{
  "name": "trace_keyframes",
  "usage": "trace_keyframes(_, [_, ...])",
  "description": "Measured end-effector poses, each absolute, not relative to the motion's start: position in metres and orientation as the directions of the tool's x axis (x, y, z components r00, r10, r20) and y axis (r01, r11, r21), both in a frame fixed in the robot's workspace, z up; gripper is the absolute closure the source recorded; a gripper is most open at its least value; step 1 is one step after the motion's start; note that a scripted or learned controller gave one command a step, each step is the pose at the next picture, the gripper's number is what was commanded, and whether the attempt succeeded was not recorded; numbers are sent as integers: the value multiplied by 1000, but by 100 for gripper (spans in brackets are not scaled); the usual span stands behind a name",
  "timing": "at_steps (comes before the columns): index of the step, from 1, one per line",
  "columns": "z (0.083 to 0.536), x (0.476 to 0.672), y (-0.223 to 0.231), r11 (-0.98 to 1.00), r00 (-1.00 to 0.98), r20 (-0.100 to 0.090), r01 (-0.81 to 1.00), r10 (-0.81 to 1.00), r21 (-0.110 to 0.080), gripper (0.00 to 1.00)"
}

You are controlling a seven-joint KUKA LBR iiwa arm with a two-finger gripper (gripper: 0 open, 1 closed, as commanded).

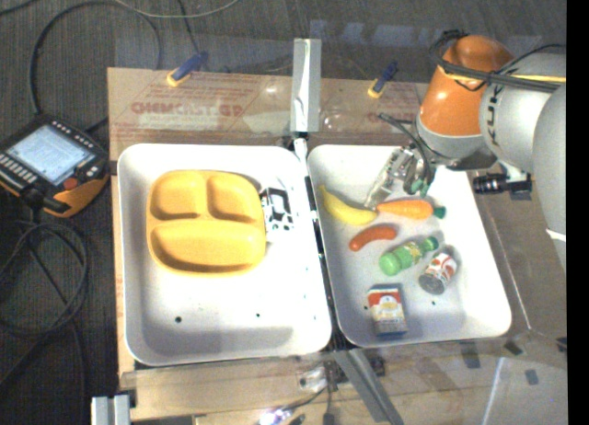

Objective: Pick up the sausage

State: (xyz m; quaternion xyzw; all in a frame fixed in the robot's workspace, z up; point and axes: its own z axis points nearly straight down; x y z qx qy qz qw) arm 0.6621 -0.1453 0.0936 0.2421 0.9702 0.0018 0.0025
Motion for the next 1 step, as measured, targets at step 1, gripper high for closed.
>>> trace_keyframes(1, [92, 662, -142, 929, -929, -16, 370, 370, -1, 100])
